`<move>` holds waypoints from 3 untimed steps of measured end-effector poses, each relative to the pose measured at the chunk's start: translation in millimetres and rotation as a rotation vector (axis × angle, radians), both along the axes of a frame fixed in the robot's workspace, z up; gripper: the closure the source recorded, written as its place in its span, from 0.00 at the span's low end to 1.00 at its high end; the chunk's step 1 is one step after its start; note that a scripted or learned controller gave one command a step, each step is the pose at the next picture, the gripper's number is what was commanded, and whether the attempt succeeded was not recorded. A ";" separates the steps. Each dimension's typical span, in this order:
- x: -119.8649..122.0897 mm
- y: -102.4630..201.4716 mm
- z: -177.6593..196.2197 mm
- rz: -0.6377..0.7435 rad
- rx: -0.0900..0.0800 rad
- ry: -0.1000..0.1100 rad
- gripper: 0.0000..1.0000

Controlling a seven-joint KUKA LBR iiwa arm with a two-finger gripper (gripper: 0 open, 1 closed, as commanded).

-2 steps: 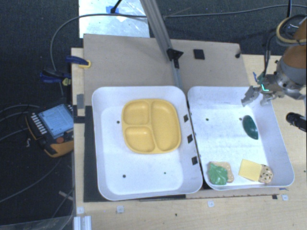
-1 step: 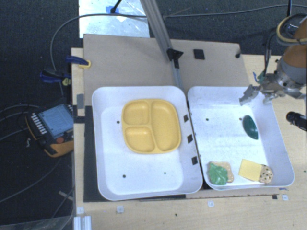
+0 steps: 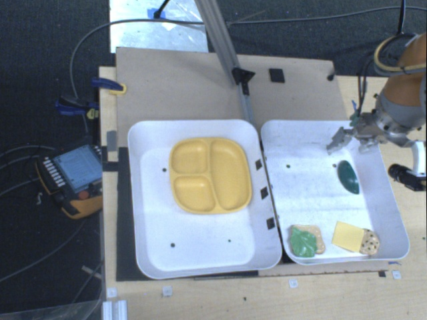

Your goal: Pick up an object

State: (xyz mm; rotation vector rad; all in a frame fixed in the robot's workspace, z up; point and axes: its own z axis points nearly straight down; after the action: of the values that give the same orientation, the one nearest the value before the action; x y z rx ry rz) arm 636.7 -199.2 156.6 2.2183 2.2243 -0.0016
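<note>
Glossy yellow plastic divided plate [image 3: 211,175], smooth white plastic bins [image 3: 153,245], matt brown board [image 3: 173,85].

The arm [image 3: 403,79] is cut off by the frame's right edge at upper right — only its orange-banded wrist end shows. The gripper [image 3: 353,139] below it is too small and blurred to tell how its fingers stand. At the lower right, the green item [image 3: 303,242] covers part of the biscuit-like piece beneath — its kind cannot be told.
</note>
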 end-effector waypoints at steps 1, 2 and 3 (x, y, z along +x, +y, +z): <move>-8.7 -3.6 -56.4 -0.001 0.000 0.001 0.00; -7.2 -3.6 -70.9 0.000 -0.001 -0.004 0.00; -5.6 -4.1 -58.3 0.002 -0.003 -0.010 1.00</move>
State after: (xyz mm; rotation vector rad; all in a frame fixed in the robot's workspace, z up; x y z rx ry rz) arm 631.2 -203.3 98.3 2.2094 2.2200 0.0054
